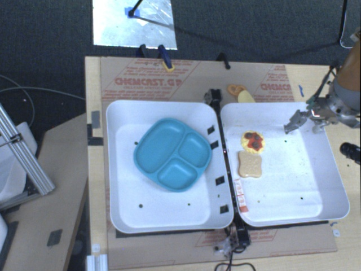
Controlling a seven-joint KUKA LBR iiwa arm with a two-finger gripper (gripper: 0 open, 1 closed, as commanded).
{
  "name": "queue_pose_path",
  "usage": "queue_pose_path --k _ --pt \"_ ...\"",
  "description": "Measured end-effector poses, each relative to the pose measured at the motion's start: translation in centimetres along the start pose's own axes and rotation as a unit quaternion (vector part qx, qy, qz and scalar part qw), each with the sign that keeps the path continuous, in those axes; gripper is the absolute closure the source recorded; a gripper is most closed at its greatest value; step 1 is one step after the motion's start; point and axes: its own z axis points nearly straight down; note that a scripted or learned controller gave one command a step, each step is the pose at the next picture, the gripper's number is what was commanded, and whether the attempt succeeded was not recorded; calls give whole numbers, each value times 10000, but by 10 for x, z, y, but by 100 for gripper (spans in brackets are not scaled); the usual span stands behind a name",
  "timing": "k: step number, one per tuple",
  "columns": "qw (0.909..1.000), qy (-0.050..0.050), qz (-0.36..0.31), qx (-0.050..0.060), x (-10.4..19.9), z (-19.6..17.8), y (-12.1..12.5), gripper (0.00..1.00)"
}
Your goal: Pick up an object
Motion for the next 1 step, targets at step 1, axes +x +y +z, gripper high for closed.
queue_pose_path --k 1 --pt "10000 -9 7 -26 -2 106 -19 0"
